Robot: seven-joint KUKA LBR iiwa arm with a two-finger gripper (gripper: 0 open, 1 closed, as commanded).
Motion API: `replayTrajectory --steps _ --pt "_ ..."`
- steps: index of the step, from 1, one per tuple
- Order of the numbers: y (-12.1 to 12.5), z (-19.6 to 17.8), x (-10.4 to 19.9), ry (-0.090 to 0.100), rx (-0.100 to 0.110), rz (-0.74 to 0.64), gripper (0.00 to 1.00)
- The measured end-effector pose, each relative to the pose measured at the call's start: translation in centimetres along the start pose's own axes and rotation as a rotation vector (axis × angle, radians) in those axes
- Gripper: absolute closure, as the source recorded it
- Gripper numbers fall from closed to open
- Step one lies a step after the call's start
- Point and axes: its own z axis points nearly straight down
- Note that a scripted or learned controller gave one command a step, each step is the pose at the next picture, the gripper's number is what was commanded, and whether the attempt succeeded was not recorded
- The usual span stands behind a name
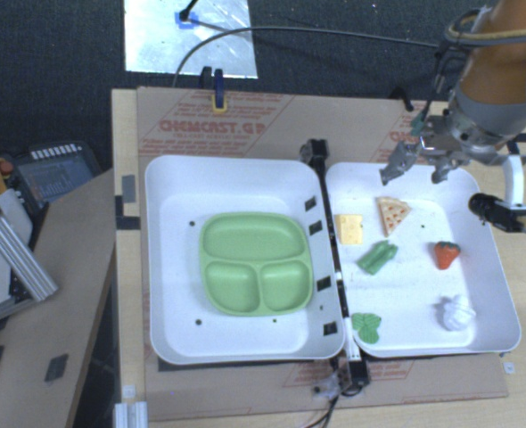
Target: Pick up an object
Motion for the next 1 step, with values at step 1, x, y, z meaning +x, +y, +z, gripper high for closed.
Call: replayTrajectory --steps 1 --pt "0.18 -0.66 0.01 -0.001 -0.011 -0.002 0.0"
